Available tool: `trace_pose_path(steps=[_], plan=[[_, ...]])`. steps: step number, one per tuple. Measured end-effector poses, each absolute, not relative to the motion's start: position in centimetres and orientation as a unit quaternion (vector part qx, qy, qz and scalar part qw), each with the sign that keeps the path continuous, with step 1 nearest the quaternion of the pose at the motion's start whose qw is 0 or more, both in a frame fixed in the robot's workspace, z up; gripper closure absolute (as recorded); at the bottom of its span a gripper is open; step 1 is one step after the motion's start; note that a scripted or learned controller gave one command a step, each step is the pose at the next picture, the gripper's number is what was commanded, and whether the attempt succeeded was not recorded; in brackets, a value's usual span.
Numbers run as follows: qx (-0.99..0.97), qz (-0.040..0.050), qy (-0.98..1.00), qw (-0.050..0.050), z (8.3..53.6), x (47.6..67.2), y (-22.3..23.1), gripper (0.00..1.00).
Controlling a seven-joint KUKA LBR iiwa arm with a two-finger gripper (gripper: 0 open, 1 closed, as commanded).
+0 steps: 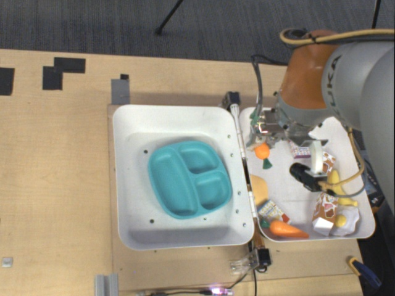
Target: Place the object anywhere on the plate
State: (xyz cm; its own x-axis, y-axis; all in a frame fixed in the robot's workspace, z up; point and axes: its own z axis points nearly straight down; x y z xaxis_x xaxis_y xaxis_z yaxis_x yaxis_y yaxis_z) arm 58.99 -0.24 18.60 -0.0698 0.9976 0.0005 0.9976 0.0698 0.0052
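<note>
Overhead, the gripper (266, 135) hangs over the right bin's (364, 224) back-left corner.

Just beneath it lies a small orange object (262, 152), near the bin's left wall; whether the fingers are spread or pinching it I cannot tell. A teal divided plate (188, 179) sits mid-floor in the left bin (133, 125). A carrot (287, 229) lies by the right bin's front edge.

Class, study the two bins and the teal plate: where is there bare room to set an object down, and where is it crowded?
Free: the three compartments of the teal plate, and the left bin's white floor around it. Crowded: the right bin, packed with a carrot, banana, small orange and packets, under the arm.
</note>
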Motion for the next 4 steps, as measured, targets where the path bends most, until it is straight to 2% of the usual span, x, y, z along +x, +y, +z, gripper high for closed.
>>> trace_pose_path(steps=[1, 2, 3, 4], plan=[[0.682, 0.0021, 0.731, 0.002, 18.6, 59.0, -0.2, 0.0], [0.682, 0.0021, 0.731, 0.002, 18.6, 59.0, -0.2, 0.0], [0.68, 0.0047, 0.733, 0.004, 19.8, 59.2, -0.1, 1.0], [0.628, 0.0015, 0.778, 0.0, 18.5, 56.6, 7.1, 1.0]])
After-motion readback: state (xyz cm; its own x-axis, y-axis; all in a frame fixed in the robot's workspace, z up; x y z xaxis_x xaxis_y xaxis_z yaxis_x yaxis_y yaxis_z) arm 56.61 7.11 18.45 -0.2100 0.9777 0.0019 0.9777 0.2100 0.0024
